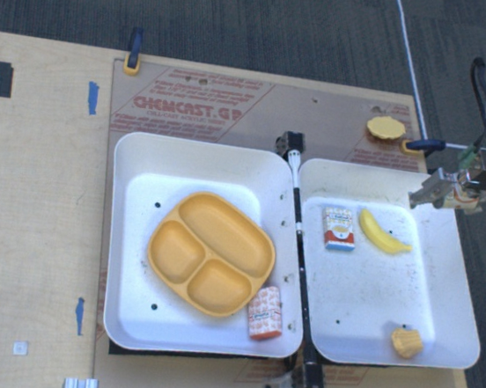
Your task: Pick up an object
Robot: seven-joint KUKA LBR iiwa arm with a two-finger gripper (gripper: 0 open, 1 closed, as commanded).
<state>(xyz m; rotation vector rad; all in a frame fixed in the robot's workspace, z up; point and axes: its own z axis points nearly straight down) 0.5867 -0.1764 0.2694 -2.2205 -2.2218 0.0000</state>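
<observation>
Within the left bin: a yellow three-compartment plate and a small orange-white packet. Right bin: a red-white carton, banana and yellow chunk. Backing board reads "CHEMCAST GP". Gripper hovers at the right bin's far edge; jaw state cannot be determined.

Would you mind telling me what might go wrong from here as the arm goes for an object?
1. The gripper sits over the right bin's far rim; a straight descent might hit it.
2. The banana lies flat and curved, so it may slip out.
3. The small carton lies close beside the banana and might get nudged.
</observation>
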